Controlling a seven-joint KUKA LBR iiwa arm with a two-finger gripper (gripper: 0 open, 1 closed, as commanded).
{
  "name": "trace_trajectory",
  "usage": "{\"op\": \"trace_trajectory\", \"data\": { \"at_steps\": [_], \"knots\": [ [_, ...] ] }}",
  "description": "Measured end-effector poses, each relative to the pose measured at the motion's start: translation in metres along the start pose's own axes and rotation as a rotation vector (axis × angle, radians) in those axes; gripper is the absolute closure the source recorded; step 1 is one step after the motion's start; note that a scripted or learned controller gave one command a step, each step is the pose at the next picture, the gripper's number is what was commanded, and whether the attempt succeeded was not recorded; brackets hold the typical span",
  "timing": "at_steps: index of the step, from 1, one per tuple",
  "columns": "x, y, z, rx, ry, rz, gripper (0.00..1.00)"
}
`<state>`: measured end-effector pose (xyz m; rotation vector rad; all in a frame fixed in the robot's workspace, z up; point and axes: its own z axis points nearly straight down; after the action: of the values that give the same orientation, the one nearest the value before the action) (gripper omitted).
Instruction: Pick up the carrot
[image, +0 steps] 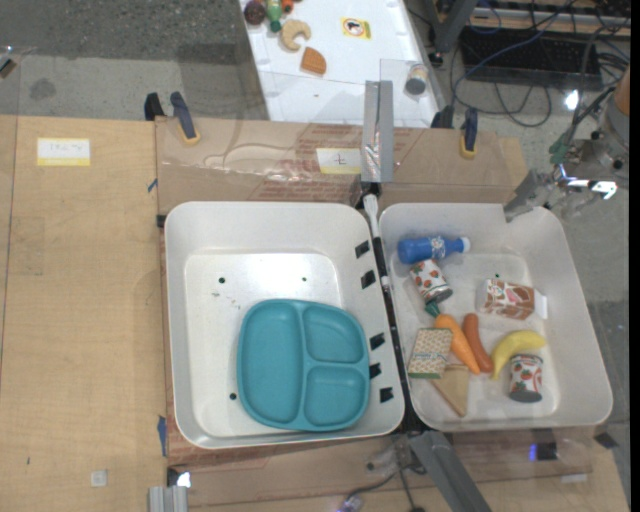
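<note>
The teal tray (300, 365) w/ three compartments lies in the left bin (190, 300), near the front edge. The right bin (580, 330) holds the smaller things. The blue bottle (432, 247) lies on its side at the back. The carrot (462, 340) lies about in the bin's middle, touching an orange sausage (477, 342) on its right, w/ a banana (518, 347) beyond. A can (431, 281) is behind it, a small box (431, 353) just left. The gripper (560, 185) hangs over the bin's back right corner, well apart from the carrot; its jaws are too blurred, I cannot tell their state.
</note>
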<state>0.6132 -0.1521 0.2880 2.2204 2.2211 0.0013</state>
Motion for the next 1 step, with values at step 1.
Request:
{"op": "trace_trajectory", "data": {
  "at_steps": [1],
  "knots": [
    [0.0263, -0.0942, 0.1420, 0.001, 0.000, -0.211, 0.00]
  ]
}}
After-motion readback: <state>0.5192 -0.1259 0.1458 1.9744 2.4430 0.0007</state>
